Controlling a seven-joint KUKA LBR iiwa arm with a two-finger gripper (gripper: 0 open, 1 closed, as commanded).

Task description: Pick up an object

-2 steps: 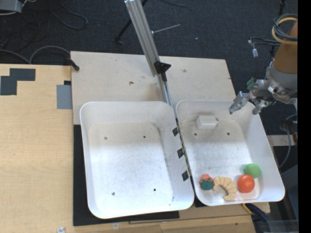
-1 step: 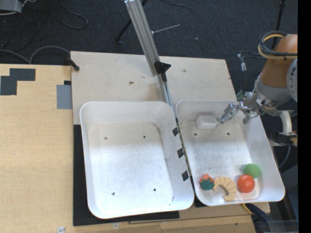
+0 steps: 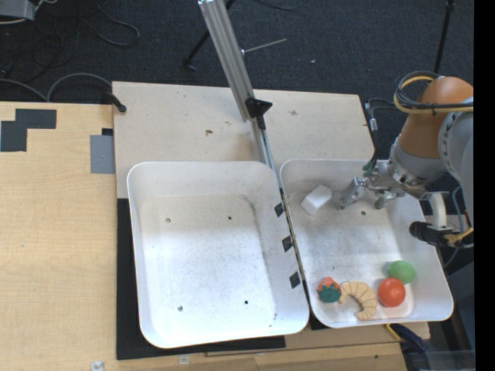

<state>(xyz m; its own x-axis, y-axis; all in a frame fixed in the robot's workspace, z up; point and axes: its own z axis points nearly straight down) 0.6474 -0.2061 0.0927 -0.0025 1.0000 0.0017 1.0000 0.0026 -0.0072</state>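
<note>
The right bin (image 3: 352, 242) holds several small objects. A white block (image 3: 315, 200) lies near its upper left. Along the front edge sit a small red-and-green toy (image 3: 329, 290), a tan croissant-shaped piece (image 3: 360, 298), a red ball (image 3: 391, 292) and a green piece (image 3: 401, 270). My gripper (image 3: 362, 194) hangs over the upper part of the right bin, just right of the white block and apart from it. Nothing shows between its fingers.
The left bin (image 3: 203, 253) stands beside the right one, with a row of black clips (image 3: 287, 242) along the shared edge. A slanted aluminium post (image 3: 234, 68) rises behind the bins. The grey arm with its orange band (image 3: 437, 114) comes in from the right.
</note>
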